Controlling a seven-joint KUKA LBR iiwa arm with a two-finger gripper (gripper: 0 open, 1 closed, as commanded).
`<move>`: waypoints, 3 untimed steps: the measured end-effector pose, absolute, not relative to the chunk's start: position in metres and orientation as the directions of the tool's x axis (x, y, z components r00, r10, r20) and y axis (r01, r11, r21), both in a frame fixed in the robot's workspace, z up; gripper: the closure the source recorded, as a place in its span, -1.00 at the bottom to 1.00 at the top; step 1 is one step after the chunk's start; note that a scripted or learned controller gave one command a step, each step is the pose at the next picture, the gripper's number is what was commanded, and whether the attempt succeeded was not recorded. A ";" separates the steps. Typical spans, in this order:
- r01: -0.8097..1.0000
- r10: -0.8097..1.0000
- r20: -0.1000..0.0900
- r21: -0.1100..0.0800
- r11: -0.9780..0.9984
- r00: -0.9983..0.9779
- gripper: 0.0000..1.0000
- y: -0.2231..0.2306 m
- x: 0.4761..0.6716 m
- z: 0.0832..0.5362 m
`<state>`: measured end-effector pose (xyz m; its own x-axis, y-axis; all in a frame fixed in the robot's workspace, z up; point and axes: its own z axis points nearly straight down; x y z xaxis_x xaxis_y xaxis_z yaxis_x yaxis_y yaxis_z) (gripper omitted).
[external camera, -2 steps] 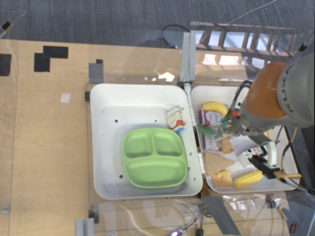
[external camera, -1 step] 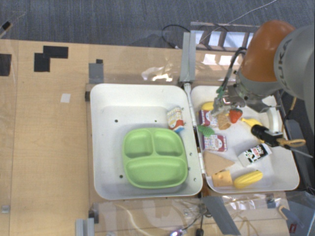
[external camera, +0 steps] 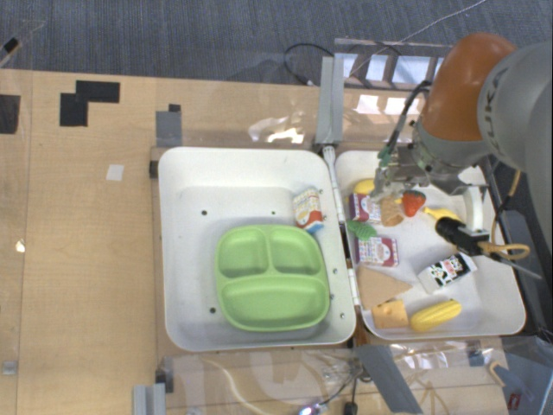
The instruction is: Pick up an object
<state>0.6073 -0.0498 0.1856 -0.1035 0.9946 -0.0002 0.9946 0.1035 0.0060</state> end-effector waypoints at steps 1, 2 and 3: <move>0.945 0.945 -0.008 0.018 0.328 -0.328 1.00 -0.089 0.613 0.105; 0.918 0.919 -0.020 0.037 0.395 -0.394 1.00 -0.141 0.595 0.102; 0.959 0.959 -0.002 0.008 0.282 -0.282 1.00 -0.087 0.638 0.171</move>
